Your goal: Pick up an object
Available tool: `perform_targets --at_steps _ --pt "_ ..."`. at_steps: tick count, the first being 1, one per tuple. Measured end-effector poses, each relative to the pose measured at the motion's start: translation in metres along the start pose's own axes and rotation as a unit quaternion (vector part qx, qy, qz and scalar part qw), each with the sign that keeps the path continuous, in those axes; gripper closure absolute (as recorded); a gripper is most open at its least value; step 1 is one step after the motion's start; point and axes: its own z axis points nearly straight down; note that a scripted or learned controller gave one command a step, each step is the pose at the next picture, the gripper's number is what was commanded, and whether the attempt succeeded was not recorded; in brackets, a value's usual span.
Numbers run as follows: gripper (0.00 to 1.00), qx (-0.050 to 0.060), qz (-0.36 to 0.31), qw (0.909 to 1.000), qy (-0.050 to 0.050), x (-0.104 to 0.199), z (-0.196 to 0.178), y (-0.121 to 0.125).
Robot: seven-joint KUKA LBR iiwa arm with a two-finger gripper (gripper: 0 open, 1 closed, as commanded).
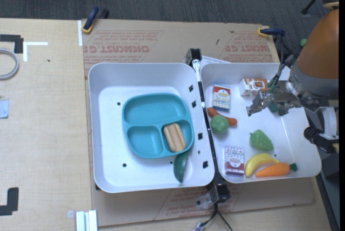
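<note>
Hovering metal fingers over glossy right bin, spread unclear, curved banana near orange carrot

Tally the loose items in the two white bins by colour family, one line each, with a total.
Teal: 2, divided plate and dark teal piece
Tan: 1, bread roll
Green: 2, round vegetable and leafy piece
Orange: 2, carrot and small carrot
Yellow: 1, banana
White-and-red cartons: 3
Total: 11
</note>
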Motion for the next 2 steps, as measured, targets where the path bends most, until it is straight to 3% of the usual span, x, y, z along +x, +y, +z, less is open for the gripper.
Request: perform_targets --at_steps 1,2 --pt "0.00 -0.004 0.001 1.0000 0.000 0.016 0.110 0.064" --pt "0.00 0.001 0.001 1.0000 0.000 0.027 0.113 0.053"
